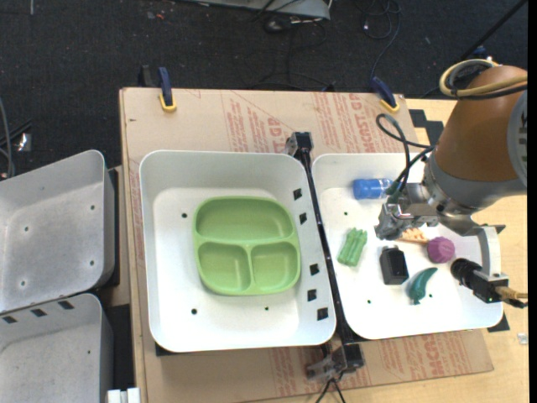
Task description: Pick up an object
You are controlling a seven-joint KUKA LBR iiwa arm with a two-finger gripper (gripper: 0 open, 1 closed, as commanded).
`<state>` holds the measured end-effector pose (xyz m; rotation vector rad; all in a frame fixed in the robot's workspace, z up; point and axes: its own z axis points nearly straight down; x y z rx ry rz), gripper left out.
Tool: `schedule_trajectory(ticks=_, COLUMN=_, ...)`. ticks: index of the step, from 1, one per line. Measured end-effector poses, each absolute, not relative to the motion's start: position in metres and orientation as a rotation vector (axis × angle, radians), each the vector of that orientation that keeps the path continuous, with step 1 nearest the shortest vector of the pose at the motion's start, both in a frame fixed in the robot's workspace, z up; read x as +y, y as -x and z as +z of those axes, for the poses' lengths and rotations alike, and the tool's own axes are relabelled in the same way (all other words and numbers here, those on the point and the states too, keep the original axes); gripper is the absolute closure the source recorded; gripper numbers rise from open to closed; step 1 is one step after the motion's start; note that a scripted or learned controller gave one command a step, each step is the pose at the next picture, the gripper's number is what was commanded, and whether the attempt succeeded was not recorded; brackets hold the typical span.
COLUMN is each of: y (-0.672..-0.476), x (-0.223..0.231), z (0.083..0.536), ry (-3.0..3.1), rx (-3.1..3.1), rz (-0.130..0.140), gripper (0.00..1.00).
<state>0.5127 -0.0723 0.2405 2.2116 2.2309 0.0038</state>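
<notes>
Dark floor [75, 49], loose cables [377, 7]; cardboard-topped bench [243, 116].

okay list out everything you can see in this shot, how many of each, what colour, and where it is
bins: 2, white, side by side on the bench
tray: 1, light green, three compartments, in the left bin
bottle: 1, blue, right bin, far side
ridged piece: 1, green, right bin, near its left wall
block: 1, black, right bin, middle
curved toy: 1, teal, right bin, near side
ball: 1, purple, right bin, beside the arm
clamps: 2, yellow and blue, bench's far edge
arm: 1, grey and orange, over the right bin
end effector: 1, above the block
</notes>
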Motion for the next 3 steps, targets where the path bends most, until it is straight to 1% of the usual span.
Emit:
schedule_trajectory(ticks=1, y=-0.504, x=-0.011, z=0.237, ry=-2.215, rx=2.232, rz=0.001, gripper=1.00)
schedule_trajectory(ticks=2, y=-0.505, x=0.042, z=0.224, ry=-2.215, rx=2.232, rz=-0.001, gripper=1.00)
schedule_trajectory(ticks=3, y=-0.501, x=0.095, z=0.218, ry=-2.215, rx=2.232, rz=-0.001, gripper=1.00)
